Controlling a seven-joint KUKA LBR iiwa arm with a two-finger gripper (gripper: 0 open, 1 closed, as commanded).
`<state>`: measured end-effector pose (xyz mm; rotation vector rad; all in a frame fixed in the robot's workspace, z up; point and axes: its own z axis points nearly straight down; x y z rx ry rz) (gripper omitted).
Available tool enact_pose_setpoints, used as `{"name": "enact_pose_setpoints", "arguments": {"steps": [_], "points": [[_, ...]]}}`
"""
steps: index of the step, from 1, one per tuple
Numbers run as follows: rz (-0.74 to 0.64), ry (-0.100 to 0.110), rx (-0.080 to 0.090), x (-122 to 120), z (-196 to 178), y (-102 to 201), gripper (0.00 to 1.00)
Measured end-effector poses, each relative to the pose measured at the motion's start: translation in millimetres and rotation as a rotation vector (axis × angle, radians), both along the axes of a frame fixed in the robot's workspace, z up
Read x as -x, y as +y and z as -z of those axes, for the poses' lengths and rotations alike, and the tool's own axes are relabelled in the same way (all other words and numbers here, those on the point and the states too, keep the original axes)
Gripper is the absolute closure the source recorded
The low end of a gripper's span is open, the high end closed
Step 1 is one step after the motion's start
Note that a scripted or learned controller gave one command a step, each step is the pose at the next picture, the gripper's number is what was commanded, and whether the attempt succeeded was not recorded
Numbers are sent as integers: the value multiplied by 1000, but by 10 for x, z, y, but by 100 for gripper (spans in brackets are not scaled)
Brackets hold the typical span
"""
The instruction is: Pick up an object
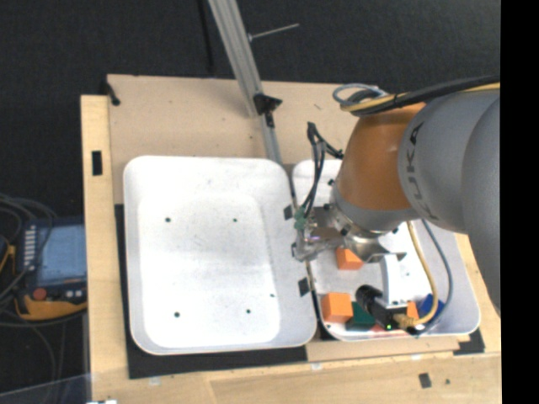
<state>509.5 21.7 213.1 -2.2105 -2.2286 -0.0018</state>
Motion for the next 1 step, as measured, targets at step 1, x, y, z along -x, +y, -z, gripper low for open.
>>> {"name": "enact_pose_setpoints", "arguments": {"steps": [1], "points": [[-2, -3, 0, 68, -132, 615, 100]]}}
